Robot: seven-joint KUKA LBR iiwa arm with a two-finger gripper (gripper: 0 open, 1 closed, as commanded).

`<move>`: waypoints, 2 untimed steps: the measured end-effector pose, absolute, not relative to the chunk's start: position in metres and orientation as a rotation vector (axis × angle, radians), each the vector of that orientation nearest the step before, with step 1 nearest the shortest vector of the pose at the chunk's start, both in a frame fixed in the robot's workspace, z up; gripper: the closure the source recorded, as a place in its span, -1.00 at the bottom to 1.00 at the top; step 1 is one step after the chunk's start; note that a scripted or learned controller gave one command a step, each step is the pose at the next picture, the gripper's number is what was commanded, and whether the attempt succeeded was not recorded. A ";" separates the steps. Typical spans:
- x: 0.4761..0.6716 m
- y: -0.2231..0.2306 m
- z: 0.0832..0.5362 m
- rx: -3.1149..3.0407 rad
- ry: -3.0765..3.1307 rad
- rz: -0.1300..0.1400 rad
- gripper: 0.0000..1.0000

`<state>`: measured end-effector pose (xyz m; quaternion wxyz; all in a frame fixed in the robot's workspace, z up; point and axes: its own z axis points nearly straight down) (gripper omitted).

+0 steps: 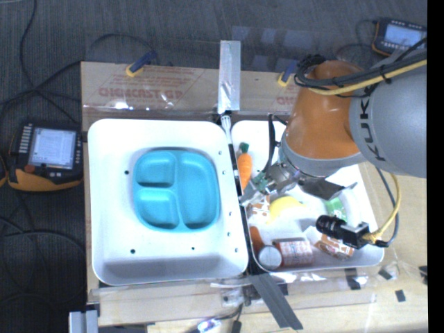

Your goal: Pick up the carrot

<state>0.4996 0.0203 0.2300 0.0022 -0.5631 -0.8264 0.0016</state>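
Two white bins sit side by side. The left bin (111,241) holds one blue plate (173,189) divided into three compartments. The right bin (260,134) holds a jumble of things.

The one carrot (244,168) lies in the right bin's upper left part, lengthwise along the wall it shares with the left bin, with its pale end pointing away from the camera.

The claw (267,181) hangs low in the right bin, just beside the carrot's near end. I cannot tell whether it touches the carrot, or whether it is set wide or narrow, because the wrist covers it.

Near the claw are one yellow fruit (284,207), one brown-labelled can (295,252) lying on its side, one round white lid (269,257), one printed packet (333,247) and one green-and-white item (338,205). Their labels are too small to read.

The grey arm (395,123) bears the letters "KU" (363,136); the rest of the word runs out of sight.

Behind the bins lies a cardboard sheet (166,82) with a line of faded red print that I cannot read. Two clips hold it, one on the left (139,64) and one on the right (284,79). There are two handsets with lit screens, one at the left (45,151) and one at the upper right (397,37).
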 end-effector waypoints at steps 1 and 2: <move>0.539 -0.015 0.273 -2.372 -2.062 0.009 1.00; 0.561 -0.001 0.265 -2.484 -1.922 0.009 1.00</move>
